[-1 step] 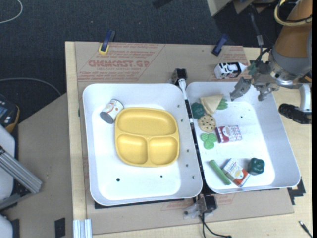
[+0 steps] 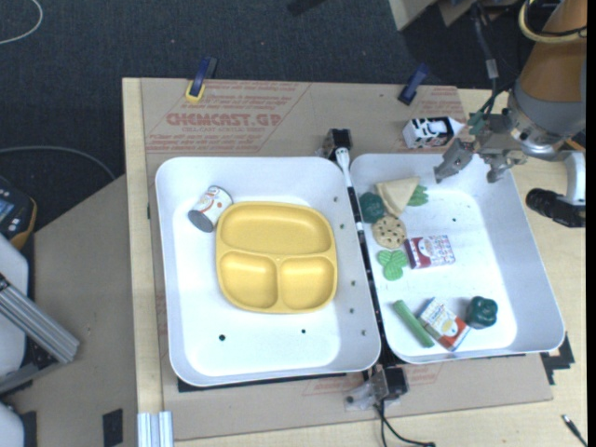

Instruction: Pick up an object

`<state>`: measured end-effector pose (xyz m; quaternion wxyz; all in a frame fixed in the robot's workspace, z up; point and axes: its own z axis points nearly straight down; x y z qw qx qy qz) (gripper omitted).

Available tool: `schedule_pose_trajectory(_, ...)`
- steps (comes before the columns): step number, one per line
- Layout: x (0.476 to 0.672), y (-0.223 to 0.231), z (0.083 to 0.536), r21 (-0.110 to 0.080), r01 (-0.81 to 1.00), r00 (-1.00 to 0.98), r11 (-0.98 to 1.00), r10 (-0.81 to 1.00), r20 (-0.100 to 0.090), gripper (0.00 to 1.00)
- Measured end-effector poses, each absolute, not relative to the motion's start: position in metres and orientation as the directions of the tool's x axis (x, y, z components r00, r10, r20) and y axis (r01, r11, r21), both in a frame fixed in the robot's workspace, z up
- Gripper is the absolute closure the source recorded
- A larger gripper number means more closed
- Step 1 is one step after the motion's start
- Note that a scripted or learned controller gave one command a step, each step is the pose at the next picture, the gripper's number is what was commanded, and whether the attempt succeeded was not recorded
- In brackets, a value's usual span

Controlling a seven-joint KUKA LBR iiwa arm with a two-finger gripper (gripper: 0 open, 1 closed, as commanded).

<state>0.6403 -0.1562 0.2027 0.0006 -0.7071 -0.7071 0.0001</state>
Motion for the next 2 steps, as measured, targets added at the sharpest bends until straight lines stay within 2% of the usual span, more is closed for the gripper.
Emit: schedule_pose_trajectory(2,0.642,-0.157,0.086,-0.007,1.0,0.0,0.0,1.0,0.002,0.0)
